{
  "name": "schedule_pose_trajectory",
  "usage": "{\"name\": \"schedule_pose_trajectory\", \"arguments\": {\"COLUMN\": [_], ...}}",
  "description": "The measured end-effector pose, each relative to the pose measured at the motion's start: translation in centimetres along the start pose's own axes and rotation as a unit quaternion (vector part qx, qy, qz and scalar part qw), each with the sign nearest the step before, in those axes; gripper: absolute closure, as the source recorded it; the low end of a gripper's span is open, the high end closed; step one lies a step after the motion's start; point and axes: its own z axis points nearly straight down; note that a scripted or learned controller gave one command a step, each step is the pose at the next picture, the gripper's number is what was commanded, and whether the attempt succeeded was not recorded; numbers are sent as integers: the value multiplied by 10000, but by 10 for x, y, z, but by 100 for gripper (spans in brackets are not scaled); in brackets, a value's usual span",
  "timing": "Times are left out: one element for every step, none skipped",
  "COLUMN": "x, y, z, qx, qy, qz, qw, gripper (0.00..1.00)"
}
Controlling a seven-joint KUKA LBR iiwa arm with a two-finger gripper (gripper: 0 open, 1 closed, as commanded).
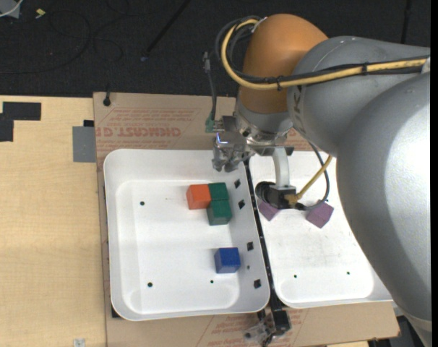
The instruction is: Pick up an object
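Note:
In the left bin (pixel 125 230) an orange block (pixel 198 196) touches a green block (pixel 218 191), and a second green block (pixel 219 212) sits just in front of that one. A blue block (pixel 227 259) lies alone nearer the front. Two purple blocks (pixel 267 210) (pixel 319 214) rest in the right bin (pixel 327 280). My gripper (pixel 225 157) hangs over the back right corner of the left bin, just behind the green blocks and close to the wall between the bins. Nothing shows in its grasp.
The big grey arm (pixel 371 121) covers the back and right of the right bin. The bins sit on a cardboard sheet (pixel 154 121) on a wooden bench (pixel 38 230). The dividing walls (pixel 254 237) run between the bins.

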Motion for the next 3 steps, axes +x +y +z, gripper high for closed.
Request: {"name": "schedule_pose_trajectory", "arguments": {"x": [16, 20, 20], "y": [7, 0, -9], "z": [-12, 23, 39], "qx": [20, 42, 39], "qy": [-3, -10, -9], "qz": [16, 7, 25], "qw": [10000, 10000, 10000], "gripper": [100, 100, 100]}}
